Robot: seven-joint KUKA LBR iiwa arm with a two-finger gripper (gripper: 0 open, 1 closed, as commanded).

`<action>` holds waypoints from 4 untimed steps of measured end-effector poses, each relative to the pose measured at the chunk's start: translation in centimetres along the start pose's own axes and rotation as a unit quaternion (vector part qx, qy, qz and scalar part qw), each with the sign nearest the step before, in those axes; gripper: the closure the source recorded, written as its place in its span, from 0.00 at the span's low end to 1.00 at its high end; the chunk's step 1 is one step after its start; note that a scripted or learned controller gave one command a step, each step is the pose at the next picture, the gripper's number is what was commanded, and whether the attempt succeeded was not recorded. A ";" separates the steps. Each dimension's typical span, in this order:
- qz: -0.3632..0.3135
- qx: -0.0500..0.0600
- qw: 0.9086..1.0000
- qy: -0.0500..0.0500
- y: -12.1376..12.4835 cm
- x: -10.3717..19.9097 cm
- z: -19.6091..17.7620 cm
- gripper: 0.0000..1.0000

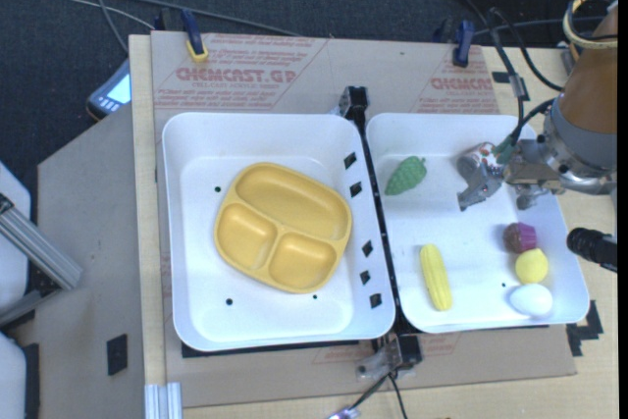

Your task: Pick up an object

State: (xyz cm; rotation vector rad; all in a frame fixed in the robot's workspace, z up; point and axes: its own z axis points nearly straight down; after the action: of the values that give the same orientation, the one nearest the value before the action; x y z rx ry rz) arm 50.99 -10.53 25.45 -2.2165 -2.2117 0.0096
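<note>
Left bin (pixel 186 211): yellow divided plate (pixel 283 226) centered, bare floor all round. Right bin (pixel 461 309): open middle; corn (pixel 435 277) at 6 o'clock, egg (pixel 533 299) at 4, green piece (pixel 405 176) at 10. Arm enters from 3; gripper (pixel 477 180) low near 12, grip state unclear.

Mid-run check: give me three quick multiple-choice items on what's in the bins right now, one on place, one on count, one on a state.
1. Where is the yellow divided plate?
A. left bin
B. right bin
C. on the bench outside both bins

2. How many loose items lie in the right bin?
A. two
B. five
C. eight

3. How does the corn cob lie?
A. standing upright
B. flat on the bin floor
C. resting on the plate

Answers:
1 A, the plate sits in the middle of the left bin.
2 B, the green leafy piece, corn cob, purple item, yellow ball and white egg.
3 B, it lies lengthwise on the white floor, apart from the gripper.
</note>
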 end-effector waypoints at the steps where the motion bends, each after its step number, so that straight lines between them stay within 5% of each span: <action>1: -0.001 -0.005 1.000 -0.001 0.2 0.0 -0.5 0.00; 4: -0.001 -0.002 1.000 0.000 1.2 -1.3 13.3 0.00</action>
State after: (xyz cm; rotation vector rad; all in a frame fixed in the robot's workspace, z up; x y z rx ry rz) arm 52.01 -11.81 12.12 -2.2177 -2.2155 0.0050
